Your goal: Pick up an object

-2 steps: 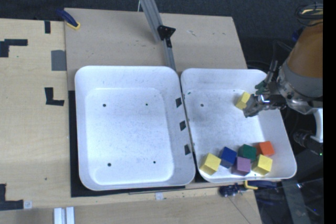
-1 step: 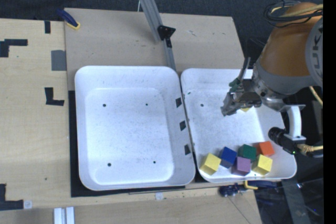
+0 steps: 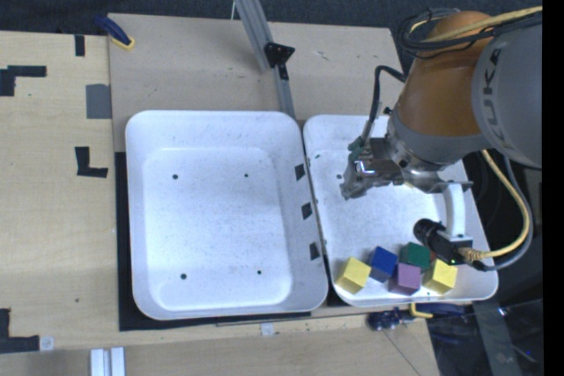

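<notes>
While five cubes (image 3: 398, 268) crowd the right bin (image 3: 328, 145), the pincer (image 3: 357, 181) hovers, its grip seemingly unreadable.

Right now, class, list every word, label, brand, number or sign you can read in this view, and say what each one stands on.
"KU": large dark letters running down the grey arm at the right edge; the rest of the word is cut off.
No other text is readable: the black marks on the bench are plain tape shapes, and the coloured blocks carry no lettering.

Blue-yellow clamp (image 3: 115, 31) on bench (image 3: 53, 216)
</notes>
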You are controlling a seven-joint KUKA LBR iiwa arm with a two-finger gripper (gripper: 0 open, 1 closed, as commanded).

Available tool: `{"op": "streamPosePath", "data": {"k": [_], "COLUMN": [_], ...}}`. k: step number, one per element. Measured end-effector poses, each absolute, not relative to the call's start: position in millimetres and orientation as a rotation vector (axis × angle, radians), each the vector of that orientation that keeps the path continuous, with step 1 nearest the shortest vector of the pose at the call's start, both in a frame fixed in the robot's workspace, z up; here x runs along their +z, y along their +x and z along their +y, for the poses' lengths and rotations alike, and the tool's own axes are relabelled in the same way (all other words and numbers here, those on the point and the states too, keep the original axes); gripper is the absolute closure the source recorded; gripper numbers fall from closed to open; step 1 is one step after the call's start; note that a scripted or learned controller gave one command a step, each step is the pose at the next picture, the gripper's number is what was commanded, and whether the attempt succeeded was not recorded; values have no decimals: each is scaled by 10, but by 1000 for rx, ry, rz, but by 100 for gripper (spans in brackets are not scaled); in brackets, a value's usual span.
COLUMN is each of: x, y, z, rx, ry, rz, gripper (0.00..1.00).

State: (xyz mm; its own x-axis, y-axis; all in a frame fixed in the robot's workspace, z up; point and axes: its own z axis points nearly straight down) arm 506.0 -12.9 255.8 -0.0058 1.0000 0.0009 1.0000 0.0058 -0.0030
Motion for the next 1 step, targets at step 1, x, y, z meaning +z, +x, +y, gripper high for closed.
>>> {"op": "streamPosePath", "data": {"k": [1], "x": [2452], "y": [5014], "z": [455], "rx": [2], "ry": [-2211], "rz": [-2227], "gripper": [100]}}
